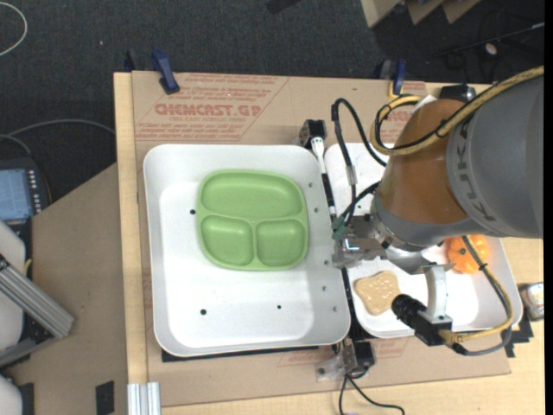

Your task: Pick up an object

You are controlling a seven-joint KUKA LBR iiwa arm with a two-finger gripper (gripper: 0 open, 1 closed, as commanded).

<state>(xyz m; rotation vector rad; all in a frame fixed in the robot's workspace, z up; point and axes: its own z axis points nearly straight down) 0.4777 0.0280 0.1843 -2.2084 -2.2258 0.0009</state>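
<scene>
Pick not yet done: toast-shaped object (377, 292) lying in right bin (484, 305), lower right of frame, orange object (467, 253) near; gripper (350, 242) above bin divide, grip state impossible to tell; green tray (253, 219) in left bin (173, 258).

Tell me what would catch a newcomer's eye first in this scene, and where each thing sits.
The green divided plate stands out at once, lying alone in the left white bin. Next comes the big grey arm with its orange band, reaching in from the right and hanging over the right bin. Beneath it lie a tan toast-shaped piece near that bin's front and an orange object partly hidden by the arm.
</scene>
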